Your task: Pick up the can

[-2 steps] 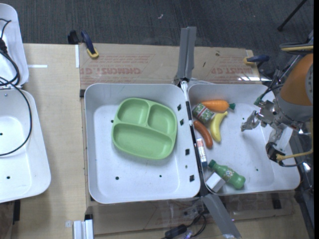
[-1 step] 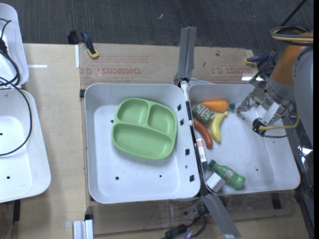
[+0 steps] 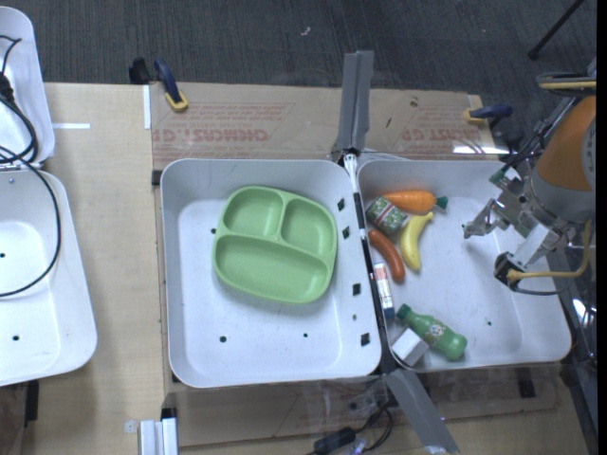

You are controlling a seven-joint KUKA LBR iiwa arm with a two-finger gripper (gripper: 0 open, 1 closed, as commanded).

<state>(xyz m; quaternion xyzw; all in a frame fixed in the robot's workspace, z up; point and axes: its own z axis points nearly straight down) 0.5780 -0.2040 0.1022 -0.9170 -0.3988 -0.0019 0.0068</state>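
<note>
Over the right bin's (image 3: 545,349) far right side the gripper (image 3: 493,245) is hovering, fingers looking spread apart with nothing between them. No grasp is happening yet, so I'm judging the task as barely started: approach, descent, close and lift are all still pending.

Can (image 3: 387,214) is lying on its side near the bin's left wall, upper part, well apart from the gripper. It's sitting tight in a cluster: orange carrot (image 3: 411,200) just above it, yellow banana (image 3: 413,238) touching or just beside its right end, red-orange sausage-shaped toy (image 3: 388,255) just below. Looking like a small cylinder with a green label and dark ends; likely rigid and smooth, so rolling off the pads is a risk.

Green bottle (image 3: 433,331) is lying lower in the same bin, glossy plastic look. Left bin (image 3: 180,282) is holding a matte green divided plate (image 3: 276,245) with three compartments. Both bins are reading as smooth white moulded plastic.
</note>
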